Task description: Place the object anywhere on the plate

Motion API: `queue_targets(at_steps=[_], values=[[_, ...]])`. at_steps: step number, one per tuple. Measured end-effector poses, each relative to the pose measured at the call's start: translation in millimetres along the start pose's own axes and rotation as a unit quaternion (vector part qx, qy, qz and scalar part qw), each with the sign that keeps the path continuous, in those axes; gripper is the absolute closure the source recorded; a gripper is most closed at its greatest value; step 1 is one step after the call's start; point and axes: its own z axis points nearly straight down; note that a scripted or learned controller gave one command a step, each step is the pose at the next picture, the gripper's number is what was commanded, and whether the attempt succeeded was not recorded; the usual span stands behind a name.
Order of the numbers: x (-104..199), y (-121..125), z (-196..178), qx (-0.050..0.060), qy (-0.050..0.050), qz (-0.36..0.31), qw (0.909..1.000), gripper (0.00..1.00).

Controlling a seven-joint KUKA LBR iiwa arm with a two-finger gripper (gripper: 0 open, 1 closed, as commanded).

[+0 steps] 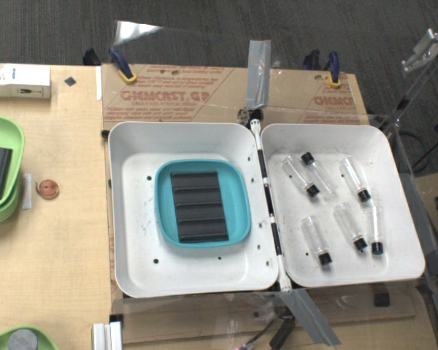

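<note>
A teal square plate [166,195] lies in the middle of the left white bin [131,152], with a black ridged insert [198,206] on it. Several clear plastic tubes with black caps lie scattered in the right white bin [394,159]. One tube [301,173] is at the upper left of that bin and another [352,176] at the upper right. A third tube [314,240] lies near the bin's front, and more lie beside it toward the right. All the tubes lie flat and apart from the plate.
Behind the bins a cardboard sheet [204,93] is held by clamps. On the wooden bench at the left sit a green tray [7,141], a white box [18,81] and a small round brown piece [48,189]. A metal stand [425,49] rises at the upper right.
</note>
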Motion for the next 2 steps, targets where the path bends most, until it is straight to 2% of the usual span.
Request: queue_targets(at_steps=[2], values=[[0.0, 0.0, 0.0, 0.0, 0.0, 0.0, 1.0, 0.0]])
